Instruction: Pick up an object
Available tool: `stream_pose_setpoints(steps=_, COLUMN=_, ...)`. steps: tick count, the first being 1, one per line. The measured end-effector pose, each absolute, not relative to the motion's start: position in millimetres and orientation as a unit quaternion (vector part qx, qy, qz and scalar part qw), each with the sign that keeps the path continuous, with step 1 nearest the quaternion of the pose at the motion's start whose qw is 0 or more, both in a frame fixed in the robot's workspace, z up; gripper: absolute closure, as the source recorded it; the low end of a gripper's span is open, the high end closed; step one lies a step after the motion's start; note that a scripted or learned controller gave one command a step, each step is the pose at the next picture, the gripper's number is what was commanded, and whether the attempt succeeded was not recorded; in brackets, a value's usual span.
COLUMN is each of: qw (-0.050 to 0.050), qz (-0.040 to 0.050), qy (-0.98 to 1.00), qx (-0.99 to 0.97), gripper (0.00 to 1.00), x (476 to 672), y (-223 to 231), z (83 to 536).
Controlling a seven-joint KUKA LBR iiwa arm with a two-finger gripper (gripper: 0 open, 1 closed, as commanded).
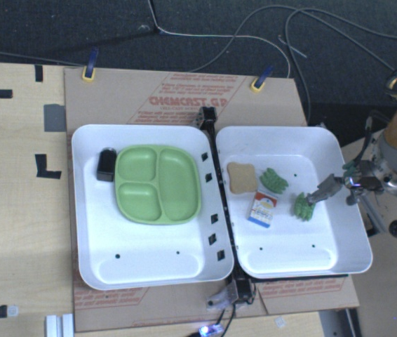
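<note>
Overhead, two shallow white bins are seen side by side on the counter [16, 209], resting on a brown cardboard sheet [184, 97]. The left bin [93, 258] is occupied by a light green divided plate [158, 184], and a small black object [106, 165] is found just beside the plate's left edge.

The right bin [290, 258] is shared by four things. A tan, flat, roughly square piece [240, 177] is placed near the divider. Just below it, a small red, white and blue box [262, 209] is seen lying flat. A green leafy toy [274, 180] is located beside the tan piece, and a second green leafy toy [304, 207] is set further right, near the bin's right wall.

The arm is brought in from the right edge, and the jaws [315, 196] are positioned low over the right bin, at or touching the top right of the second green toy. Whether the jaws are apart or together cannot be told, since the tip is small and blurred. No object is clearly seen between them. Cables [268, 27] are strung over the dark floor beyond the counter.
</note>
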State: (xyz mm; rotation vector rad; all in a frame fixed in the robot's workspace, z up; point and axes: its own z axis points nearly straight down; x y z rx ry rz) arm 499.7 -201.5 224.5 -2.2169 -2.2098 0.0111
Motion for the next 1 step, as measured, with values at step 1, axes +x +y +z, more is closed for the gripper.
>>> stream_pose_setpoints(steps=1, qw=0.001, qz=0.0006, qy=-0.707, qx=-0.707, gripper=0.0, x=502.5, y=-201.2, z=230.5)
